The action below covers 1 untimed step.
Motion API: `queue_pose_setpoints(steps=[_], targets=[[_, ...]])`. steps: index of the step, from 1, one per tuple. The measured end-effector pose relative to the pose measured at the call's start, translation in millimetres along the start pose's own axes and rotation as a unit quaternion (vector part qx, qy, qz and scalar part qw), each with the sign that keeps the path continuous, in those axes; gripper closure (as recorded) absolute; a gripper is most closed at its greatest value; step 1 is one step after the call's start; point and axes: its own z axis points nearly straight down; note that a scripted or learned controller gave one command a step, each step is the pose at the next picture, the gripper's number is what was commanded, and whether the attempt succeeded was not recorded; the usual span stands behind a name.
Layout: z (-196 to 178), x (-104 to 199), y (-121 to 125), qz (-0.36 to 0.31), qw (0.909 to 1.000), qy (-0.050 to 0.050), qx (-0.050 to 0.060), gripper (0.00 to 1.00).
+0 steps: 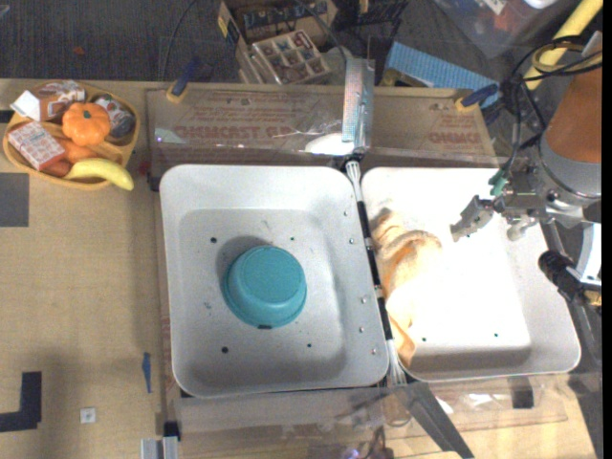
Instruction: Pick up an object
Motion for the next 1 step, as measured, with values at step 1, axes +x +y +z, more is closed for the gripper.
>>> queue_pose_setpoints(steps=[1], targets=[[140.9,9.5,56.6,-0.085,0.9964,0.000,-0.002,0.00]])
